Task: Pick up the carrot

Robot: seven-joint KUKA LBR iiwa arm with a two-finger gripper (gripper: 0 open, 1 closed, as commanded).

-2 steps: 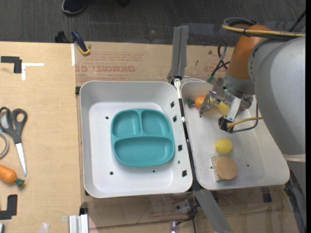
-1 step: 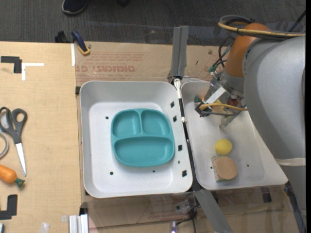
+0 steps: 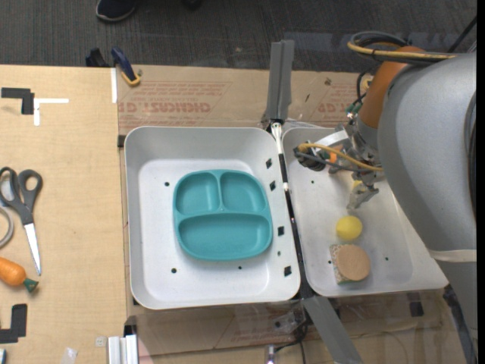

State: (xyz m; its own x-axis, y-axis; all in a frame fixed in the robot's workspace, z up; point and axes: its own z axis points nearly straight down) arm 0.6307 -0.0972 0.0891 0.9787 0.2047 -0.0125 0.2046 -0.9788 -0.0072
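Gripper (image 3: 362,196) over right bin (image 3: 394,271), grip state unclear; carrot (image 3: 14,273) on bench far left; cardboard (image 3: 189,101) print unreadable.

orange carrot (image 3: 12,272) lies on the bench's far-left edge.

Dark grey carpet floor (image 3: 227,14) along the top; a black shoe (image 3: 117,0) stands on it. Light wooden table (image 3: 61,203) at left, brown printed cardboard sheet (image 3: 189,97) laid across the middle. Scissors with grey handles (image 3: 23,211) lie on the wood. Even, flat overhead light.
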